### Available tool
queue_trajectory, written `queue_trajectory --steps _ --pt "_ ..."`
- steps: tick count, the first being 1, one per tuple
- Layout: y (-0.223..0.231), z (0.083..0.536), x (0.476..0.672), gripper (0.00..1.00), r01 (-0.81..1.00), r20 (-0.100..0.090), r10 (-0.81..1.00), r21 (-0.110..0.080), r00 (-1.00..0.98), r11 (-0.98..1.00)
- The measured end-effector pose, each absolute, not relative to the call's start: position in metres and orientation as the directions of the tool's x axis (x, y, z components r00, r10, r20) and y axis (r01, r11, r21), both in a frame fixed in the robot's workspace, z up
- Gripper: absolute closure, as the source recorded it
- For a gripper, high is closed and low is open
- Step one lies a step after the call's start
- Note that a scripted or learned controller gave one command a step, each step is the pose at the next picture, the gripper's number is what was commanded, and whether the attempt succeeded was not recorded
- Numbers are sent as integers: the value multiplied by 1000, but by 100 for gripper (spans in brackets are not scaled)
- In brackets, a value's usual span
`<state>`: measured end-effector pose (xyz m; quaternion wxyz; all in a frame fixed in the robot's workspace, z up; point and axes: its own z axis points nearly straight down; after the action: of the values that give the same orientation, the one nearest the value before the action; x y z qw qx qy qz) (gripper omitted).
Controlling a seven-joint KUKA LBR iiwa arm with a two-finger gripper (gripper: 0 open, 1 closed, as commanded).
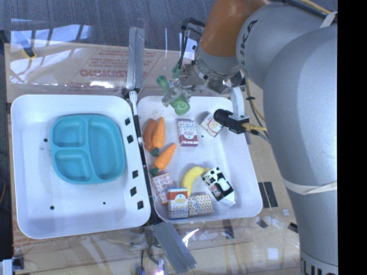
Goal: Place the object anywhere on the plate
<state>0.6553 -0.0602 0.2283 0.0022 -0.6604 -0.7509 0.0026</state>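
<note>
Camera view: fingers [175, 93] unclear behind green obj [180, 103].

Arm [292, 96]: bulky smooth grey shell, rounded joints. Orange band [226, 22] above wrist, part of dark KUKA lettering beside it. Yellow + black cables along top. Black fitting [229, 121] w/ cable at wrist.

Bins [23, 153]: white, smooth plastic look, slight sheen | plate [89, 149]: turquoise, matt plastic look | arm [298, 67]: grey, smooth satin casing; orange band [223, 16] glossy | carrots [157, 142]: orange, smooth | cartons [187, 133]: printed, paper-like.
</note>
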Motion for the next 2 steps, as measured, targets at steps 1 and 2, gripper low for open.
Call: queue_trajectory --steps 1,2 --pt "34 236 627 100 990 0 990 -8 -140 140" --pt "33 236 627 0 990 -1 990 -7 -139 139"
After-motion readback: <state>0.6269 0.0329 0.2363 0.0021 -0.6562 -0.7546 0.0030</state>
